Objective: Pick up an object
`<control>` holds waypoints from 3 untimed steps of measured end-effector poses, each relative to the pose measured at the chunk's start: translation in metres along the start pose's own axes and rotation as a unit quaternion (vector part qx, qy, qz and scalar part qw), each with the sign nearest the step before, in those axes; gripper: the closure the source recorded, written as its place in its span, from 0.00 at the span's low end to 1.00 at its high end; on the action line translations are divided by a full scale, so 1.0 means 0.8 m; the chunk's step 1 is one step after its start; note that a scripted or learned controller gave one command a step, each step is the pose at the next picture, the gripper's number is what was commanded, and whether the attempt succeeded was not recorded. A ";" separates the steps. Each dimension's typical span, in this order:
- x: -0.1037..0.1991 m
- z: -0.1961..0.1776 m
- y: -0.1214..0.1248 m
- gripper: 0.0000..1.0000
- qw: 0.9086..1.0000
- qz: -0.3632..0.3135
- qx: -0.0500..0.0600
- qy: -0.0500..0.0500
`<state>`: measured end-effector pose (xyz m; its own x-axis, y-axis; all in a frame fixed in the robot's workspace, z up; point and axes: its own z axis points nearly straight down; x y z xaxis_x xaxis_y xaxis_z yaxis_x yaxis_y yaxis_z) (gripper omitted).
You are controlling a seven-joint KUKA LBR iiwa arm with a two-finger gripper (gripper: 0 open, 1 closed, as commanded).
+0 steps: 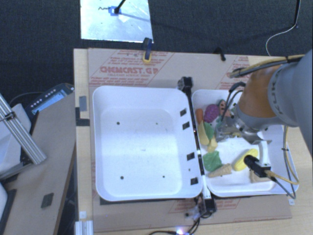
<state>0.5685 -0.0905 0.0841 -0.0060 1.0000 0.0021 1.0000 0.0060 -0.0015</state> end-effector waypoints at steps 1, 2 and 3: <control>-0.003 0.000 0.001 0.00 1.000 0.002 -0.001 -0.001; -0.004 -0.002 0.067 0.00 1.000 0.000 -0.004 -0.002; -0.079 -0.002 0.097 0.00 1.000 0.004 -0.003 -0.002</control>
<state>0.6463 -0.1533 0.0855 0.0011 1.0000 -0.0025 1.0000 -0.0011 0.0038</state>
